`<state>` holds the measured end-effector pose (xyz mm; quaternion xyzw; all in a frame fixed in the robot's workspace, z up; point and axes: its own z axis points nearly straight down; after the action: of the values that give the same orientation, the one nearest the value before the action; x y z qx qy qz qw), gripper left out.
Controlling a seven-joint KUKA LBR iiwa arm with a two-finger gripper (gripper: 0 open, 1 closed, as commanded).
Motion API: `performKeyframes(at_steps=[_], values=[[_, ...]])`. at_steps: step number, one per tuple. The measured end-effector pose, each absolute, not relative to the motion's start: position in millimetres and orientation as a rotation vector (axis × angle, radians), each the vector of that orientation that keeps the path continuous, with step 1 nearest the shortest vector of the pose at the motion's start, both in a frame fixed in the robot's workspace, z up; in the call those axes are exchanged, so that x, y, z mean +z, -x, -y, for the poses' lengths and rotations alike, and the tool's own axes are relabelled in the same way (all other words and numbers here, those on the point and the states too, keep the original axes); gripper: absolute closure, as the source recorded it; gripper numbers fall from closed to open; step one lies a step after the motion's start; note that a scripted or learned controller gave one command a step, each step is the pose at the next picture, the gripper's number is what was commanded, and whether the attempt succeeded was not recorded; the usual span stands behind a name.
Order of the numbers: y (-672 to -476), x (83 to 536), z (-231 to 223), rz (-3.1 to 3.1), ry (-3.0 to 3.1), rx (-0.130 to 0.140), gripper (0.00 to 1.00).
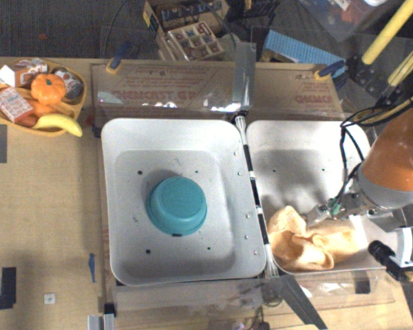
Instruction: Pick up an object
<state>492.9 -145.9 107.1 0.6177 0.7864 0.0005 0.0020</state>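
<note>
Gripper (325, 212) low in right bin (289, 141), touching cloth (310, 240) top edge; finger state cannot tell. Bowl (177, 205) in left bin (124, 139).

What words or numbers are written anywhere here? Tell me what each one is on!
Red print on the clear panels behind the bins: mirrored and glared over, unreadable.
Small boxes in the fruit basket: printing too small to read.
Box of packets on the floor behind: blurred, unreadable.
Teal bowl, tan cloth, white bins: no writing.
</note>
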Motion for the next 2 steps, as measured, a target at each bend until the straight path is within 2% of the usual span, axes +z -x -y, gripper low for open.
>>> performKeyframes(at_steps=[1, 2], values=[[-566.7, 117, 133, -2.519, -1.873, 0.0, 0.0], [-507.7, 89, 154, -2.597, -1.753, 0.007, 0.0]])
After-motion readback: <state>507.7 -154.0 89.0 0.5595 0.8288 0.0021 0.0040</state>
